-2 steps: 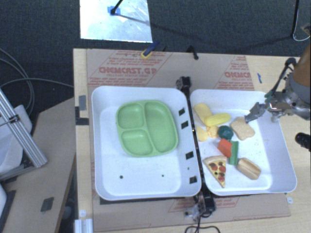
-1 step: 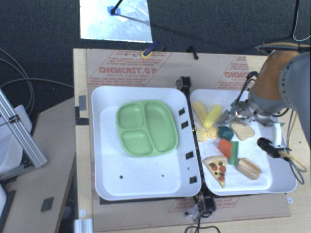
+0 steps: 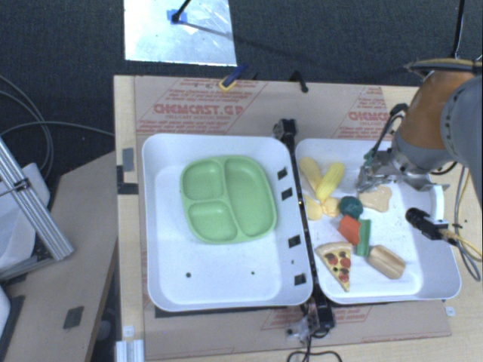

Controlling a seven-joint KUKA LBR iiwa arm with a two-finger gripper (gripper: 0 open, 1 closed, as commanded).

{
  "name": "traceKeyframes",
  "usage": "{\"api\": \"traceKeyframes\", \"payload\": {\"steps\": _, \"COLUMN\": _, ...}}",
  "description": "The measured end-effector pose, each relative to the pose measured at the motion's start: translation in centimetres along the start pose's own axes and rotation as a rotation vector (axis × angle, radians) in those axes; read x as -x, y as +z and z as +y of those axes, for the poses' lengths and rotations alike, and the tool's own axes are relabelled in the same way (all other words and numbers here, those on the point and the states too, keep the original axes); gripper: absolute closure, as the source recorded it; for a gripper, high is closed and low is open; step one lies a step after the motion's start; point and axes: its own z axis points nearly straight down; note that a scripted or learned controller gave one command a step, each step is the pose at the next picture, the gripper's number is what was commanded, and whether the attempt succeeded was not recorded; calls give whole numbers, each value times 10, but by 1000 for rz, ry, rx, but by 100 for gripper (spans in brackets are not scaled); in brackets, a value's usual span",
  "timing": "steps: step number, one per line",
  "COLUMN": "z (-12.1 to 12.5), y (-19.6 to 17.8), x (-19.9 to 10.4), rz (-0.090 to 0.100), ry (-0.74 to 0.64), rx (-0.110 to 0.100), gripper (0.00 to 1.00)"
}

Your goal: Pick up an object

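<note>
Tool (image 3: 371, 178) is hovering over the beige toy (image 3: 377, 199); can't tell its state. Toy's looking light, stiff, slick; I'm thinking edges.

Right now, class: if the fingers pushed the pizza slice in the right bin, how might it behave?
The pizza slice lies flat, so it would probably slide, not roll. It looks like moulded toy food: likely stiff and light.
</note>
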Motion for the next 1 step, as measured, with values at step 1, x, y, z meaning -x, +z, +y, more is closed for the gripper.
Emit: {"api": "traceKeyframes", "payload": {"steps": 1, "z": -21, "y": 11, "x": -12, "rz": 0, "ry": 6, "rx": -1, "gripper": 100}}
